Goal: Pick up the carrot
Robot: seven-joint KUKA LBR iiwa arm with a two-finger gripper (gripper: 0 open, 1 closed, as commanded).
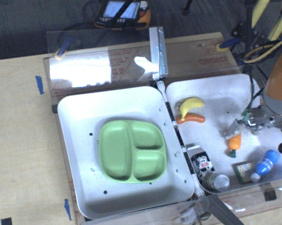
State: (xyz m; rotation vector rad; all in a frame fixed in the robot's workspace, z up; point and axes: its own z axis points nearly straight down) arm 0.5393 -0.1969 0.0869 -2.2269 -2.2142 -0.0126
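Nearest you, along the front wall of the right bin (208, 84), sat a clear jar lying on its side (216, 181), a green packet (243, 171) and a blue bottle (265, 163). Using that bottle as the landmark: the carrot (234, 142) lay just behind it and a little left, on bare bin floor, apart from everything else. Farther back-left of the bottle were a banana (190, 106) touching an orange sausage-shaped piece (191, 118); don't mistake that piece for the target. The green divided plate (132, 149) sat well left, in the other bin.

The carrot looked like a small toy: judged light, stiff, smooth, likely to skid or pop out of a pinch. Take it across the thick orange body, not the green top.

The arm came in from the right, behind the bottle, wrist low over the bin, with the gripper (246, 121) just above and right of the carrot. You couldn't tell its state from this angle; nothing showed between it and the carrot
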